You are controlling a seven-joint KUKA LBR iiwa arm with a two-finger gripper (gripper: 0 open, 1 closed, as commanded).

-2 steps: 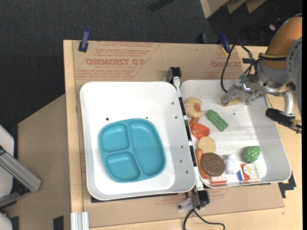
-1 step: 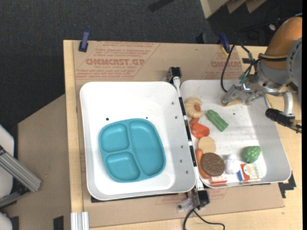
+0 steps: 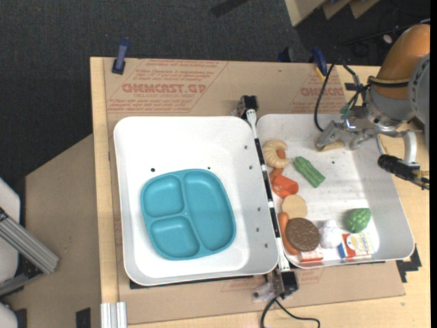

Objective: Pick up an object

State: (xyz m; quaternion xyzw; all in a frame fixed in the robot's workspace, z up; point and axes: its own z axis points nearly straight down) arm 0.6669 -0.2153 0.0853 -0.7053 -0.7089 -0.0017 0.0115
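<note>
Evenly and brightly lit from overhead, with diffuse light. Mild glare washing out the floor of the right bin (image 3: 369,183) toward 3 o'clock; left bin (image 3: 136,156) near overexposure, with little surface detail. Soft, short shadows under the teal tray (image 3: 188,212) toward 6 o'clock. Dark, underexposed carpet (image 3: 102,19) at 12 o'clock. Slight softness overall; small items at 5 o'clock poorly resolved.

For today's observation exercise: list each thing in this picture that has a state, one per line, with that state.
Gripper: above the right bin's far end, holding nothing visible.
Blue tray: lying flat in the left bin, compartments unfilled.
Green pickle: lying loose.
Brown cookie: lying flat.
</note>
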